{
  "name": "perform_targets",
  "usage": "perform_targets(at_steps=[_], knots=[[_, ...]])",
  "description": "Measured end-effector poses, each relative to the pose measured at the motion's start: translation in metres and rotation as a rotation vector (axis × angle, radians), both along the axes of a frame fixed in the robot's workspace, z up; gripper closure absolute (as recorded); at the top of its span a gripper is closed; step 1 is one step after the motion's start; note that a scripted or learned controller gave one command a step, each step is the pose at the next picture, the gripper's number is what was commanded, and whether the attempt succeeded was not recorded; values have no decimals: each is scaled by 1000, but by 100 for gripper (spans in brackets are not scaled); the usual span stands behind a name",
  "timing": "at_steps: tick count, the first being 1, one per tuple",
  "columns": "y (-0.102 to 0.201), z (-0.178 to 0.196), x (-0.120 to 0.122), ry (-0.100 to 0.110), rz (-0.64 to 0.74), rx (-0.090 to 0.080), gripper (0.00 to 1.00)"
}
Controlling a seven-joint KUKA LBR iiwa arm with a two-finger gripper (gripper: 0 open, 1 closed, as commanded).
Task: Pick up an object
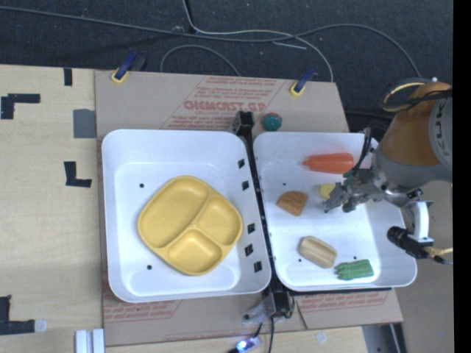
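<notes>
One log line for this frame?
end effector: low in right bin, beside yellow item | grasp: unclear | left bin: yellow tray

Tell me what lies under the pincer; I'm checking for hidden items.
A small yellow object peeks out beside the pincer, on the right white bin. Its remainder is covered.

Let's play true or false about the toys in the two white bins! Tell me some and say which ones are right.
1. The yellow plate lies in the left bin. True.
2. The orange carrot lies in the left bin. False: it lies in the right bin, near the far edge.
3. The green toy sits at the right bin's near edge. True.
4. The hand hovers over the yellow plate. False: it is over the right bin, beside a small yellow piece.
5. The teal ball sits outside both bins. True.
</notes>
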State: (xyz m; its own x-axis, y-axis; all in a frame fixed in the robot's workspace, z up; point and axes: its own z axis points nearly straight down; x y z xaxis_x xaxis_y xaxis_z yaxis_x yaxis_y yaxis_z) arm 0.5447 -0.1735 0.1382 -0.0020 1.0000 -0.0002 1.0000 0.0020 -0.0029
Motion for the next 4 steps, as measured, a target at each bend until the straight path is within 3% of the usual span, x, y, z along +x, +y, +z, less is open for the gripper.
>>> perform_targets(at_steps=[1, 2, 4], knots=[[1, 63, 5, -8, 0, -2, 100], [1, 78, 5, -4, -1, 0, 100], [101, 79, -12, 0, 3, 2, 100]])
